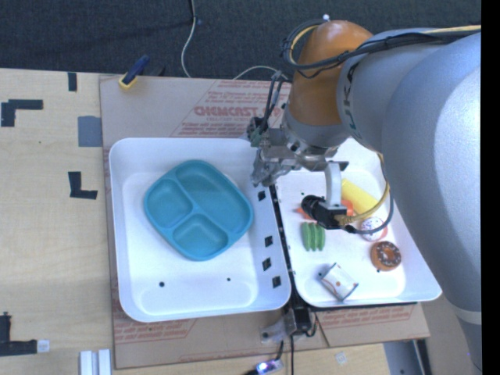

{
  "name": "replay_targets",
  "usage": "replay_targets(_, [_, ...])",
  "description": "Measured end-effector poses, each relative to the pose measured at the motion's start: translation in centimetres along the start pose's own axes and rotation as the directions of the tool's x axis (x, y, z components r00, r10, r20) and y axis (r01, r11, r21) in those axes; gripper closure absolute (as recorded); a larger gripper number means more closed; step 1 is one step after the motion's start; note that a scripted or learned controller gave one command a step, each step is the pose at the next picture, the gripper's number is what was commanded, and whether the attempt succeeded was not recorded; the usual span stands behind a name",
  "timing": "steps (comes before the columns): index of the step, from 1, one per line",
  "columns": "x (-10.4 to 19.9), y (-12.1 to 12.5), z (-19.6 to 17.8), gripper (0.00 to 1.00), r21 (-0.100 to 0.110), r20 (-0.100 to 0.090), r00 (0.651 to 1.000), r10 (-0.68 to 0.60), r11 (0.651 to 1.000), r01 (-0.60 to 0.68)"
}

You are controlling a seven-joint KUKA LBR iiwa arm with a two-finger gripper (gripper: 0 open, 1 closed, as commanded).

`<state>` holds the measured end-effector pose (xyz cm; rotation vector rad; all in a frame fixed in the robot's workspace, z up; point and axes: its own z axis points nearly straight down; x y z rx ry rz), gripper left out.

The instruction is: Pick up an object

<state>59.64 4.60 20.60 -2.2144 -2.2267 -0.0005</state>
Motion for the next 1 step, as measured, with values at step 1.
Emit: replay_targets(1, [4.09, 2.87, -0.31, 1.00, -0.001, 0.000, 1.000, 0.000, 1.000, 0.000])
